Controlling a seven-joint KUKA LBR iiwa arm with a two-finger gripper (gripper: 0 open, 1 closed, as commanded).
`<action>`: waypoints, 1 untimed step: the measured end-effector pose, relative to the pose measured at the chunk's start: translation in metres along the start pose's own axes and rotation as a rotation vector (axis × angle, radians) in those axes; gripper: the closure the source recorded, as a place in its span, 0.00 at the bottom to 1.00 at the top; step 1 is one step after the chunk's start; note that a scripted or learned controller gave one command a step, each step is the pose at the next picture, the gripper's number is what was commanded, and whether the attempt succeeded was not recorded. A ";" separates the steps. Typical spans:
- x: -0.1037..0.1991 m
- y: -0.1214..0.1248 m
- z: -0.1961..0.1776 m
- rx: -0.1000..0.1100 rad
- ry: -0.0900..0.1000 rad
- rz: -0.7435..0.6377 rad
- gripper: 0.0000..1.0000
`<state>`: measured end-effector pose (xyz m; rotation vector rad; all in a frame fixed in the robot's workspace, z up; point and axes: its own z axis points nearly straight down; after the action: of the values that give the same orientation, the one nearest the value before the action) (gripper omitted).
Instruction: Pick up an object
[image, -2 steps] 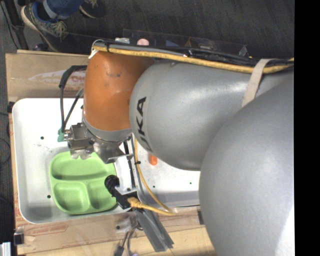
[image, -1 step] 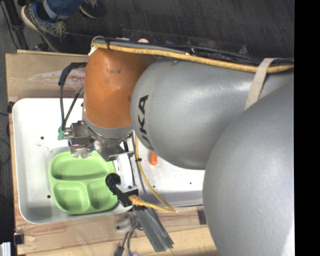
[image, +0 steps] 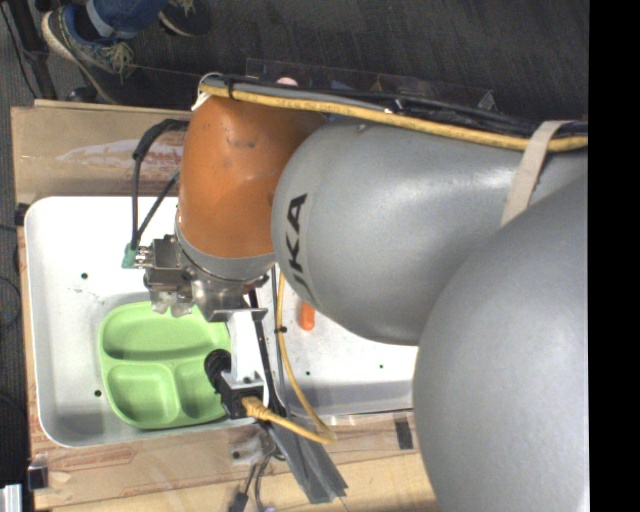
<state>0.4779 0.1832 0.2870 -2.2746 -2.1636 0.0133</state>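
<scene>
Green tray: moulded plastic, lying flat in the left bin, at its near right part, close to the wall shared with the right bin
Tray compartments: one long section along the far side, two smaller ones along the near side, nothing seen lying in them
Left bin: shallow, white, with the tray as the one loose thing seen on its floor; far right part covered by the arm
Right bin: white floor showing as a narrow strip under the arm, the rest hidden
Orange piece: small, on the right bin's floor near the dividing wall, mostly covered by the arm, kind not clear
Arm: grey, very large in the foreground, reaching from the right across the right bin and over the left one
Orange band: rounded, above the wrist, over the far side of the left bin
Gripper: metal body pointing down, just over the tray's far edge; contact with the tray not clear
Gripper state: cannot tell, working end hidden under the wrist; nothing seen held
Cables: black one looping beside the band, yellow one trailing over the near bench edge
Bench: pale wood around both bins
</scene>
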 end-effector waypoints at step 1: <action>0.001 0.001 -0.007 0.005 -0.004 -0.007 1.00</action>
<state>0.4794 0.1843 0.2941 -2.2658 -2.1715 0.0224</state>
